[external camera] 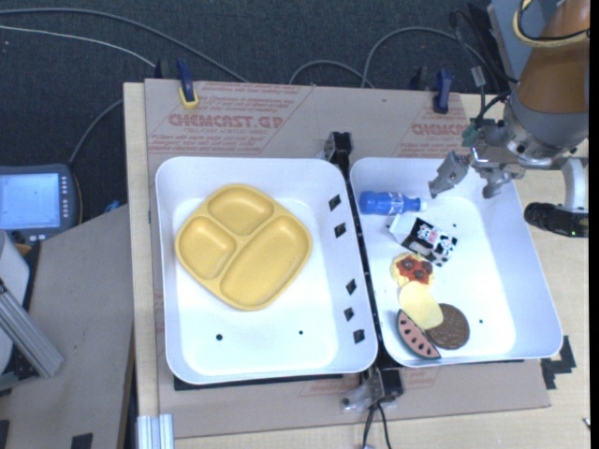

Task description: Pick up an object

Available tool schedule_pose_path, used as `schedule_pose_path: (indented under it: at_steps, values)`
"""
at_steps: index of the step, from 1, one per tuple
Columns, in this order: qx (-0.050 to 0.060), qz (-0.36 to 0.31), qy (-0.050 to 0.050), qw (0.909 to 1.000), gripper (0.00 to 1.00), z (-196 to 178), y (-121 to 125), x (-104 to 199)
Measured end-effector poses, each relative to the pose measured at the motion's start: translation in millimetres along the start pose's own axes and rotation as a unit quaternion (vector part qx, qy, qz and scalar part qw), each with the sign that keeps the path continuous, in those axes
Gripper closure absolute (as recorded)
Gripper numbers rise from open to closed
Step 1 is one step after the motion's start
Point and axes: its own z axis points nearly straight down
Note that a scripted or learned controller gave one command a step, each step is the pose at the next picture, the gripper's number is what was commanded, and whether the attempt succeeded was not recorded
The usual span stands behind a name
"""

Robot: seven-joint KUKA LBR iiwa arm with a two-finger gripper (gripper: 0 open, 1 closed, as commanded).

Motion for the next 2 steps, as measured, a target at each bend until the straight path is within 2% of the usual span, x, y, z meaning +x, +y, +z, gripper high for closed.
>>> schedule_pose_path:
  at_steps: [1, 2]
  values:
    - [-0.006, -0.001, -0.001, 1.0, 0.0, -7, 2, 0]
    - [-0.003, -0.001, 0.0, 1.0, 0.0, 56, -1, 1]
